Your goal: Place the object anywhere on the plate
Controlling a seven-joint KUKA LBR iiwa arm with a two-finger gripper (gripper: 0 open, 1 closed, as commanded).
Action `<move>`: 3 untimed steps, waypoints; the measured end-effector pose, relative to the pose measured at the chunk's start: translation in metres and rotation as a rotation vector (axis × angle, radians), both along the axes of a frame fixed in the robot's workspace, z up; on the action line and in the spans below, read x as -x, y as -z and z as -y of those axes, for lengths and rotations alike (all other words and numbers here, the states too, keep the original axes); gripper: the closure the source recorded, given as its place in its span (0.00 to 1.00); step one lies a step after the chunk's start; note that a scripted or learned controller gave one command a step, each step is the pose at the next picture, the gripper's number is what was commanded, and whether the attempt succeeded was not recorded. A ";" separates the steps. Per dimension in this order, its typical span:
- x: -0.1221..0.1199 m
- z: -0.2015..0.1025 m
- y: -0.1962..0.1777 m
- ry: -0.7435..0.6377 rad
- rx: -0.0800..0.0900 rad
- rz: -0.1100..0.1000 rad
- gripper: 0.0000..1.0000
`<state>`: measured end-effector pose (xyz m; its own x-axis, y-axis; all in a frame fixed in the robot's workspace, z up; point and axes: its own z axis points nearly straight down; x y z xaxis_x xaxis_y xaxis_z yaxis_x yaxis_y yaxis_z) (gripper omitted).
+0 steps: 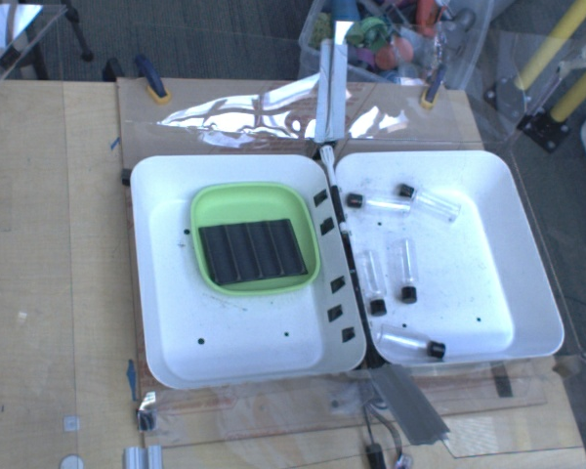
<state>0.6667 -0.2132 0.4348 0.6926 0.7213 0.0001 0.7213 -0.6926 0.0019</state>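
A lime-green square plate (255, 193) sits in the left bin (171, 301), toward its upper middle. A dark ribbed slab (252, 250) lies flat inside the plate. Several clear vials with black caps are scattered over the floor of the right bin (493, 272). One long vial (428, 201) lies near the top with a shorter one (369, 202) to its left. Two vials (406, 270) (372, 283) lie upright in the picture near the middle. Another vial (411, 344) rests by the bin's front edge.
Black clips (335, 283) line the ridge where the two bins meet. Crumpled shiny film (273, 115) lies behind the bins. A clear tub of colourful items (400, 13) stands at the back, and yellow poles (559, 22) at the far right. Grey tape (405, 408) lies in front.
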 end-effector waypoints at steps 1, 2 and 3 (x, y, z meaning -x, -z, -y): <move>0.009 0.005 0.000 0.121 -0.003 -0.005 0.00; 0.009 -0.001 0.000 0.201 -0.003 -0.006 0.00; 0.007 0.008 0.000 0.313 -0.001 -0.001 0.00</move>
